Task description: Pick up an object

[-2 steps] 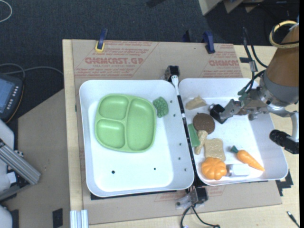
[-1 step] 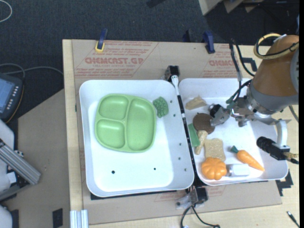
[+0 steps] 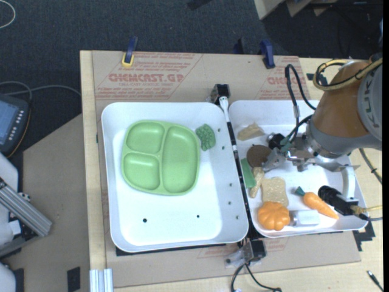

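Here gripper (image 3: pixel 281 152) sits by brown round obj (image 3: pixel 258 154) in right bin (image 3: pixel 346 221); finger state unclear

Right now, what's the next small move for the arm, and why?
Probably lower the tool a little toward the brown piece in the right bin: it sits right beside that piece, and nothing is visibly gripped. Finger state is hidden, so check first.

Grey arm (image 3: pixel 346 117) reaches in from right, wrist bent down, claw (image 3: pixel 276 154) low.
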Available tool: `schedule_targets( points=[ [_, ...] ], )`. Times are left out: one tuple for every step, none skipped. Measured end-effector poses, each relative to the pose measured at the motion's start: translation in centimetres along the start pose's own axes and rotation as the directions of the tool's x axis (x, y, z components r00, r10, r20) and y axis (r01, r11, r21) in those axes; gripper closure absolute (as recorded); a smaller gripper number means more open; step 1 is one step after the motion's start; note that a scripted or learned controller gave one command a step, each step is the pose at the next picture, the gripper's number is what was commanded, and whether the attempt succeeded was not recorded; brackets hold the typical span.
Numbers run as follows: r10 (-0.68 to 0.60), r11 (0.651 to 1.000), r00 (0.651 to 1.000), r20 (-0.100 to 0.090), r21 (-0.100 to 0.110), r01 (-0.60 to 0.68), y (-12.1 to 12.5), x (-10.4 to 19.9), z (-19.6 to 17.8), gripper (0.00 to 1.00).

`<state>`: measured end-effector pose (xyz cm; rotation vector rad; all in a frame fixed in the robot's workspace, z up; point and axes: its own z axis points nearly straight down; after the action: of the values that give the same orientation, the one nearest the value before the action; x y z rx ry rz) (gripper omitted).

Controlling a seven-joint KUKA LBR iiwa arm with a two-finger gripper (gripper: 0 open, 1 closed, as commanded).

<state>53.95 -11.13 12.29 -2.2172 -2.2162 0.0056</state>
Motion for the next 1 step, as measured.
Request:
schedule_targets(
  points=[
    [0.000,1.000,1.000,0.001,-0.002,0.000,-0.05,0.04,4.07,0.00]
  ],
)
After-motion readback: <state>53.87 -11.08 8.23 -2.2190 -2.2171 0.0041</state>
